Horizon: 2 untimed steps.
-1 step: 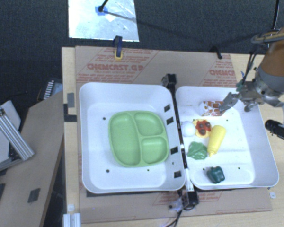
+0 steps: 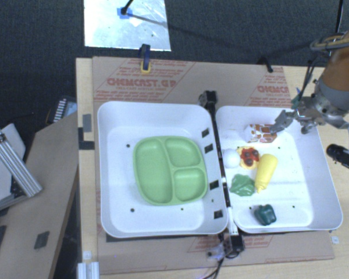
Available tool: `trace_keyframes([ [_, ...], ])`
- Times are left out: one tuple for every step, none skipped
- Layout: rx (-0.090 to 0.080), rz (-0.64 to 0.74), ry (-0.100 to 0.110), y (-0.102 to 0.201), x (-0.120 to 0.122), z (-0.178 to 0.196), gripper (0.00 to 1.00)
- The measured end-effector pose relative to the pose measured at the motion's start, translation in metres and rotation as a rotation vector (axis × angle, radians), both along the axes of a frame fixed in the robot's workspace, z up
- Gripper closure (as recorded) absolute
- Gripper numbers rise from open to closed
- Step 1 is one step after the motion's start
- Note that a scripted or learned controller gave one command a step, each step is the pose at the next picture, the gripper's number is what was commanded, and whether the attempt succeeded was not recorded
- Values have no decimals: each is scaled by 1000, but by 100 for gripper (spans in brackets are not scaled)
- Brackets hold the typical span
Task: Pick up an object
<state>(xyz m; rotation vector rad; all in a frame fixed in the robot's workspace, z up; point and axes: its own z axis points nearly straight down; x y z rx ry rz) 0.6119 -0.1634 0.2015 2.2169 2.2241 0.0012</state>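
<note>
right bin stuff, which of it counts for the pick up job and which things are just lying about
For the job:
gripper
orange-and-white item
red-and-yellow toy
yellow bottle
green leafy piece
dark green pepper
white egg

Just lying about:
green divided plate
foil sheet
yellow clamp
</note>
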Motion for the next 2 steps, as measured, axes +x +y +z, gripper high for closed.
trace_keyframes([
  [0, -2, 3, -6, 8, -54, 0],
  [1, 2, 3, 4, 10, -101, 0],
])
